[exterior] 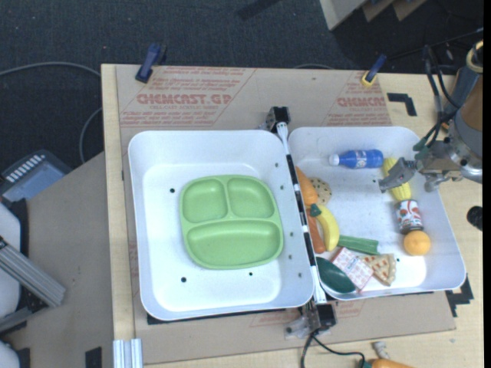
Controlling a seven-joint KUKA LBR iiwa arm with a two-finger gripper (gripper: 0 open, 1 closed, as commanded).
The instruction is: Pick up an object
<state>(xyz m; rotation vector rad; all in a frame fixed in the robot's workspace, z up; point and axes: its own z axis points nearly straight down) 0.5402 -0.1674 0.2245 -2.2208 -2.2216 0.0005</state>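
From my remote console, the gripper [399,176] hangs over the right bin [449,278], fingers apart and holding nothing, beside the yellow corn [399,188], with the pick not yet made.

Dark blue-grey carpet [153,14] covers the floor around the bench, with a thin cable [46,69] curling across it at the left. The bench top is a brown board [253,98] printed with red lettering, held by a blue clamp [149,61] at its far edge
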